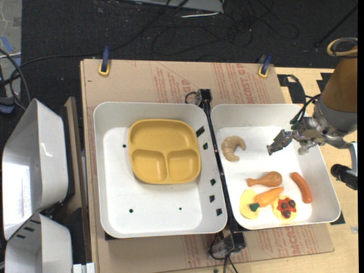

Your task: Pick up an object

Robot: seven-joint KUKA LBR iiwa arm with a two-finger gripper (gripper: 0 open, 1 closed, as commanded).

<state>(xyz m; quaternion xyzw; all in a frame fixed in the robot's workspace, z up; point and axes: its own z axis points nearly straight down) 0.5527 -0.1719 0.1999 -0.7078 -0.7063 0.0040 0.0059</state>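
Two shallow white bins sit side by side on the tabletop (170, 78), a brown board clamped at its far edge. Left bin (108, 209) carries the big item: a yellow divided plate (165, 151), three compartments, lying flat toward that bin's far half. Right bin (324, 209) holds the toy food. And the arm (341, 92) reaches in over the right bin's far right corner, grey wrist under the orange section, the gripper (280, 143) hanging above the bin's far-middle floor with its dark fingers (277, 145) pointing toward the left. How far apart those fingers stand, I cannot tell from this angle, and nothing shows between them.

Down to the food now. A tan croissant (233, 147) lies near the right bin's left wall, just to the left of the fingers and apart from them. Toward the near edge, a brown chicken drumstick (265, 180) lies flat; just beside it on its near side an orange carrot (267, 197) rests across a yellow round slice (246, 205). A red sausage (302, 187) lies by the right wall, and a small yellow piece with red topping (285, 207) sits near the bin's near edge, between carrot and sausage.
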